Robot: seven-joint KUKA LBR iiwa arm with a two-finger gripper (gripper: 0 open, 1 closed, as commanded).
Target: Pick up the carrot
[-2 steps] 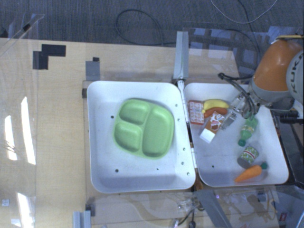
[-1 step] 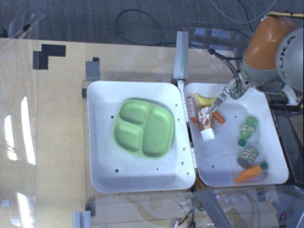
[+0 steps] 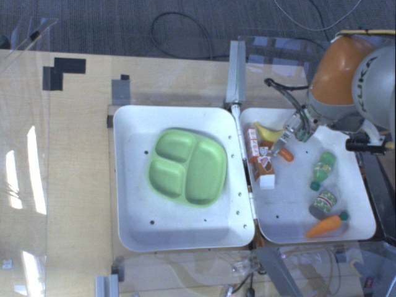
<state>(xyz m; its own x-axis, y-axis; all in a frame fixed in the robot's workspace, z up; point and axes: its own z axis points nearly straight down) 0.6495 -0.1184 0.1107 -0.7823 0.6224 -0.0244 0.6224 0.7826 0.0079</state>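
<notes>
The carrot (image 3: 324, 226) lies at five o'clock in the right bin (image 3: 359, 172), just below a small can (image 3: 323, 203) and a green bottle (image 3: 322, 169). The gripper (image 3: 286, 142) hovers at eleven o'clock above a banana (image 3: 266, 132); whether it grips anything, I cannot tell. The left bin (image 3: 130, 166) holds a green tray (image 3: 187, 166) on the wooden bench (image 3: 62, 166); grey carpet (image 3: 124, 11) lies at twelve.

No text, brand, number or sign can be read. The red and white carton (image 3: 255, 155) in the right bin (image 3: 362, 231) bears print, and the small can (image 3: 323, 203) and green bottle (image 3: 322, 170) carry labels, but all are too small and blurred to make out.
</notes>
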